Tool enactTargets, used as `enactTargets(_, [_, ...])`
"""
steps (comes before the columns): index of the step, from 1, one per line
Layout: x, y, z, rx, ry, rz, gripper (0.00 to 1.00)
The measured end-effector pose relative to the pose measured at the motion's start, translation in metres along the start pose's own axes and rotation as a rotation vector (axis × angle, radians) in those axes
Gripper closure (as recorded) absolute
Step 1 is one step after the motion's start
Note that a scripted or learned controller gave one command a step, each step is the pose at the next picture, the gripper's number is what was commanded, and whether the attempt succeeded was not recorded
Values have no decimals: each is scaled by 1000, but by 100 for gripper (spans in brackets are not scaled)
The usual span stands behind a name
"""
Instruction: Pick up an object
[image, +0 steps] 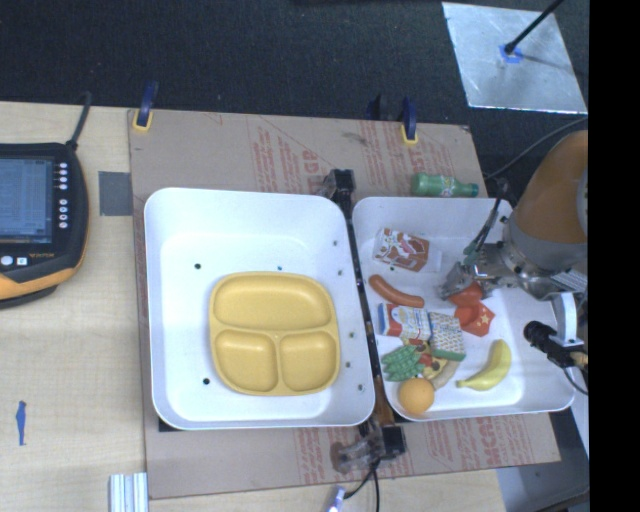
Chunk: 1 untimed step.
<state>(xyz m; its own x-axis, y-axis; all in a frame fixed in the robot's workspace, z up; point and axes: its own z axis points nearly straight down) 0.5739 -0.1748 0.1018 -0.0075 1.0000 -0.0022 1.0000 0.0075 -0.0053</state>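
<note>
My gripper (466, 281) hangs low over the right bin (540, 400), near its right side, at the upper edge of a red toy piece (474, 313). Whether it touches the red piece I cannot tell. The same bin holds a hot dog (396, 291) to the gripper's left and a red-and-white snack packet (402, 248) at the back. A blue-and-white carton (425, 325) lies in the middle, with a green leafy toy (404, 360), an orange (416, 396) and a banana (487, 367) along the front.
The left bin (180, 240) holds a yellow divided plate (273, 331). A green bottle (443, 185) lies on the cardboard behind the right bin. A control tablet (35, 225) sits at the far left of the bench.
</note>
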Motion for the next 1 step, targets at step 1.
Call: enactTargets(1, [85, 16, -91, -4, 3, 2, 100])
